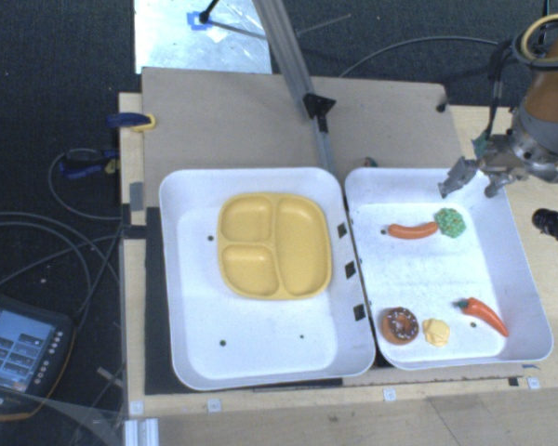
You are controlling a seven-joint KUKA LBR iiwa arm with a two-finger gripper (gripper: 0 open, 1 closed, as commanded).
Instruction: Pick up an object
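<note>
You see a tan bench (242,119) on dark carpet with two white bins; the left bin (195,342) holds one yellow divided plate (272,245); the right bin (521,277) holds one sausage (412,232), one broccoli (450,222), one carrot (484,314), one donut (400,324), one yellow lump (436,332); its middle lies bare; the gripper (474,184) hangs fingers spread, pinching nothing, above its far rim.

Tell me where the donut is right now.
The donut lies in the right bin, near its front left corner, just left of a small yellow piece and well left of the carrot.
</note>
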